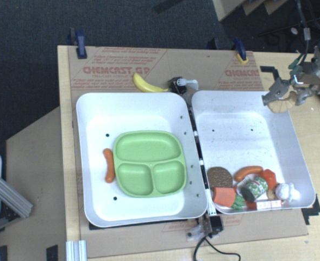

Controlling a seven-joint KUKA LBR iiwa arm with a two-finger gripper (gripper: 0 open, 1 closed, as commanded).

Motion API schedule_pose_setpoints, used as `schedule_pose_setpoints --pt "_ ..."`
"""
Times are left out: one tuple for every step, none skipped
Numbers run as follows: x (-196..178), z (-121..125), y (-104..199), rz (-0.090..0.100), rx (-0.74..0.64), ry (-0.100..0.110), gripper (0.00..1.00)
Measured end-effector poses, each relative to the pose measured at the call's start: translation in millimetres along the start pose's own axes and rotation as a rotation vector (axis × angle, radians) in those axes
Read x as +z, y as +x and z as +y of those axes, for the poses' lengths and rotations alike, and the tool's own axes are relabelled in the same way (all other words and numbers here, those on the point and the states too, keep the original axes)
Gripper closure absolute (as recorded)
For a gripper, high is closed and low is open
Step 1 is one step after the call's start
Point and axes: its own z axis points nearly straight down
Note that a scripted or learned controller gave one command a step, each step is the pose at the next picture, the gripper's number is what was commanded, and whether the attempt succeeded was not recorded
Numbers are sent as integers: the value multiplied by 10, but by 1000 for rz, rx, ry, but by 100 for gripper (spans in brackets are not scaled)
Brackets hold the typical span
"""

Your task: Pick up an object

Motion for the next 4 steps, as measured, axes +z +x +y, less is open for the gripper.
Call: schedule_pose_setpoints --pt "973 -723 -416 3 7 13 0" --pt "1698 -1137 -484 4 3 8 0" --pt "1554 -1100 -481 0 1 -2 100" --pt "926 -466 -417 -4 -4 -9 100"
